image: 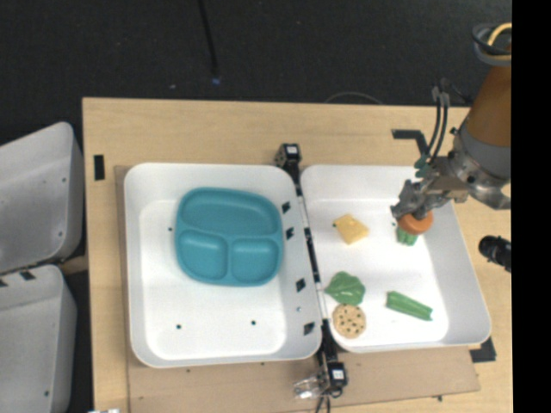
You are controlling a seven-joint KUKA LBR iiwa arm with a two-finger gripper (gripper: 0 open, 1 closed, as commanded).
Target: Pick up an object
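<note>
My gripper (417, 205) hangs low over the far right part of the right bin (379, 261). It sits directly over a small orange toy with a green end (414, 227) and hides the toy's top. A yellow wedge (350, 229) lies to the left of the gripper. Near the bin's front lie a green leafy piece (345, 287), a round speckled cookie (349, 320) and a long green pod (408, 305).
A teal divided plate (229, 235) lies in the left bin (142, 317). A black-clipped divider (303, 239) runs between the bins. The grey and orange arm (491, 119) comes in from the upper right. White panels (34, 196) stand at the far left.
</note>
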